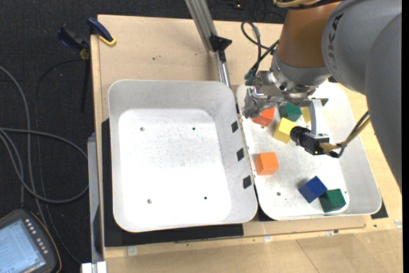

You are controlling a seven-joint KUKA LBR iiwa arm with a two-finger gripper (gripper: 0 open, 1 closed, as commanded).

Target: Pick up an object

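The pincer [271, 107] hangs low over coloured blocks in the right bin [361, 166].

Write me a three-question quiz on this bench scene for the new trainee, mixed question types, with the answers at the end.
1. True or false: the orange block lies in the left bin.
2. Multiple choice: which two blocks sit touching at the near end of the right bin? A) yellow and orange B) blue and dark green C) red and blue
3. Short answer: over which bin is the gripper working, and which blocks lie under it?

Key
1. False; it lies in the right bin.
2. B; the blue block touches the dark green block.
3. The right bin, over a cluster holding the yellow block and the green block.
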